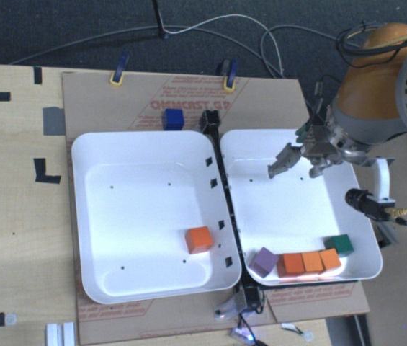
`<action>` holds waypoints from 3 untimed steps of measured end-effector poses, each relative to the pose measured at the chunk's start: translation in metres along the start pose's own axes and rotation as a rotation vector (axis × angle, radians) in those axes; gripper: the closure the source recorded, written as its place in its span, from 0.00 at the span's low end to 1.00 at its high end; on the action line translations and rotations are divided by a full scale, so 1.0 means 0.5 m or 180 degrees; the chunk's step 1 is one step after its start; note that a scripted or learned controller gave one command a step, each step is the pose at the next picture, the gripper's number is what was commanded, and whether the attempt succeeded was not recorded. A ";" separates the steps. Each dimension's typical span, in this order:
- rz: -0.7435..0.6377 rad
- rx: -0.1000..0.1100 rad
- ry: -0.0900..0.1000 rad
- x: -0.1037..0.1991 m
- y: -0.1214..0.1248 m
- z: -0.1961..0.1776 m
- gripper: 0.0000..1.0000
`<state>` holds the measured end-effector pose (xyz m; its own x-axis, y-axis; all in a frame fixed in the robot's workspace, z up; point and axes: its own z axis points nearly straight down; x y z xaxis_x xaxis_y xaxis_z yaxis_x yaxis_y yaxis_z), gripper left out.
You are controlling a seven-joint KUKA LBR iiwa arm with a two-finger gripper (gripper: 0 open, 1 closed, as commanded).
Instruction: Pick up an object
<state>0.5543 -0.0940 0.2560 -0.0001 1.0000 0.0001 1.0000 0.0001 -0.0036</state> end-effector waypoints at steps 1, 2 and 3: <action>-0.0001 -0.0011 0.0000 0.000 0.001 -0.003 0.00; -0.0002 0.0001 0.0001 0.003 0.005 0.082 0.00; 0.0000 0.0003 0.0001 -0.005 0.005 0.170 0.00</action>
<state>0.5563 -0.0968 0.1712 -0.0001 1.0000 0.0004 1.0000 0.0001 -0.0045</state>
